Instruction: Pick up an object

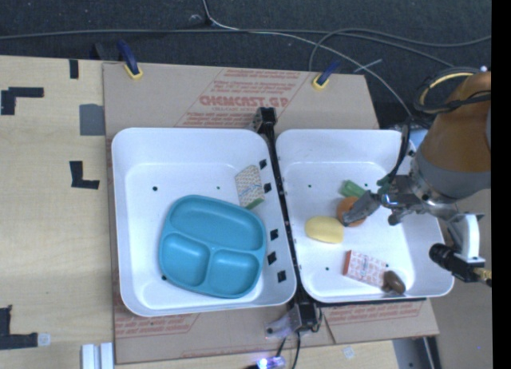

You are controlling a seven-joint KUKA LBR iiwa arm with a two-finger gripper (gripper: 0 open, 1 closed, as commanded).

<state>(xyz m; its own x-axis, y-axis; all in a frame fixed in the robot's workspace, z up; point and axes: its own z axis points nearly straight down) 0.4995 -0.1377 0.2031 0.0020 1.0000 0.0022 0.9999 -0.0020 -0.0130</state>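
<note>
The right bin (335,150) holds several small items. A yellow oval object (324,229) lies near its middle. An orange object (346,215) sits just right of it, and a green object (352,189) lies behind that. A red-and-white packet (366,267) and a brown lump (393,282) lie near the front wall. My gripper (361,208) reaches in from the right, low over the orange object, and partly covers it. The view does not show any object held.
The left bin (128,200) holds a blue divided tray (211,246) and a small printed packet (250,186) leaning near the divider between the bins. The arm's grey and orange body (455,152) overhangs the right bin's right wall. Cables run across the back.
</note>
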